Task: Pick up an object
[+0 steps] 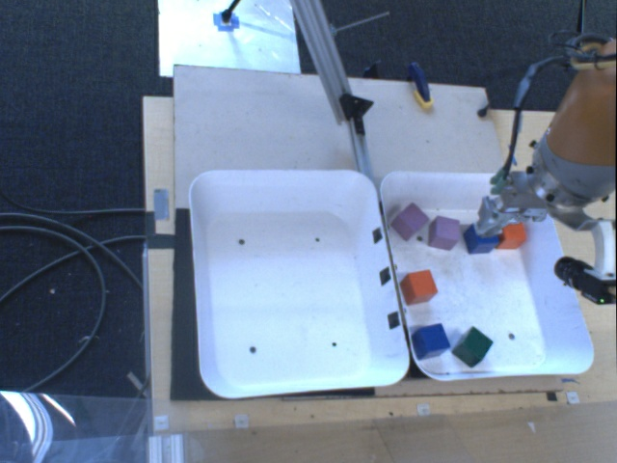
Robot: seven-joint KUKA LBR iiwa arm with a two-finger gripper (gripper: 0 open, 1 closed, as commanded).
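Apparently we are working in the right bin [578, 340], where the gripper [492, 222] sits low over a blue cube [479, 241] that touches an orange cube [513, 235]. Whether the jaws are open or closed we cannot tell. We judge the blue cube light, stiff and smooth-sided, so we would take it across two opposite flat faces, away from the orange neighbour, which crowds one side.
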